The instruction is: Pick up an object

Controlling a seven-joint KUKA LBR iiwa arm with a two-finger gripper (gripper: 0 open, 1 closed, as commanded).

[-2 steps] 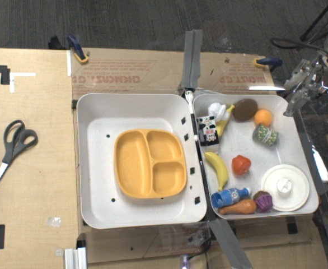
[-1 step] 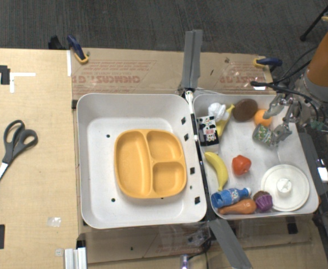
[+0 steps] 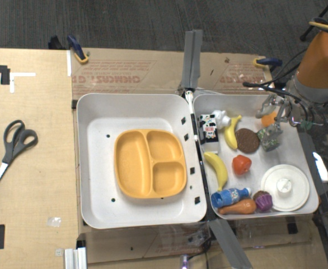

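At the far left we see scissors (image 3: 13, 144) lying on the wooden bench. The left bin (image 3: 91, 167) holds a yellow divided plate (image 3: 150, 163). In the right bin (image 3: 312, 156) we find a toy cow (image 3: 209, 127), two bananas (image 3: 231, 131) (image 3: 218, 168), a brown patty (image 3: 247, 140), a red tomato (image 3: 241, 165), a blue bottle (image 3: 229, 196), a carrot (image 3: 238, 207), a purple piece (image 3: 263, 200) and a white lid (image 3: 285, 187). The gripper (image 3: 270, 136) hangs over the bin's upper right, beside the patty; whether it grips anything we cannot tell.
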